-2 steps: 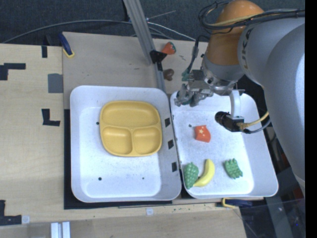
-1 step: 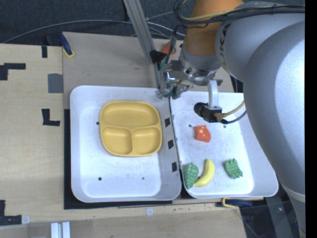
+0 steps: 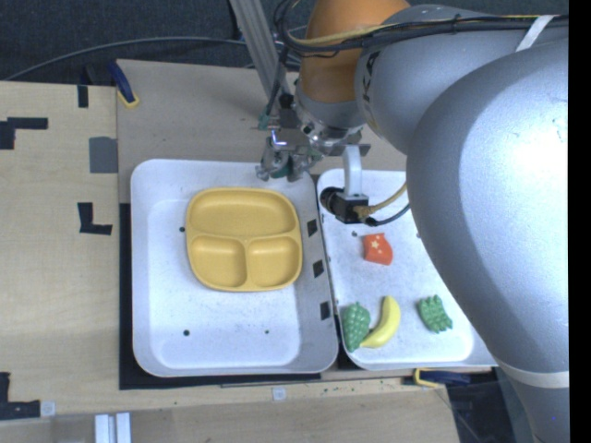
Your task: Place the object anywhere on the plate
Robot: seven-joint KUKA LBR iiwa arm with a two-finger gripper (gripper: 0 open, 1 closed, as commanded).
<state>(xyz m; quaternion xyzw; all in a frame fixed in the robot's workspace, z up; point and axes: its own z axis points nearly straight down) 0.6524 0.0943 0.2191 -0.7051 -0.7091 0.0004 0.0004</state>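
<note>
Yellow plastic, three compartments: the plate (image 3: 245, 238) lies in the upper middle of the left bin (image 3: 157, 330), with bare white floor below it and to its left. None of its compartments holds anything.

Over the far rim of that bin, just beyond the plate's upper right corner, hangs the gripper (image 3: 286, 166). It is small and dark against the bench, and I cannot tell how it is set or whether anything is in it. The orange band (image 3: 346, 35) sits directly above it, and the grey arm (image 3: 480, 183) covers much of the right side of the view.

Four toys lie in the right bin (image 3: 406, 353): a red piece (image 3: 377, 248) near the middle, a banana (image 3: 384, 322) lower down touching a green fruit (image 3: 355, 321) at the left wall, and a second green piece (image 3: 433, 313) to the right. Which one the task means is not clear; judging by the bare plate, nothing has been delivered.

Room is good over the plate, whose low rim poses little obstacle. The tight spots are the double wall between the bins and the green fruit pressed close to it, where fingers would have little clearance.
</note>
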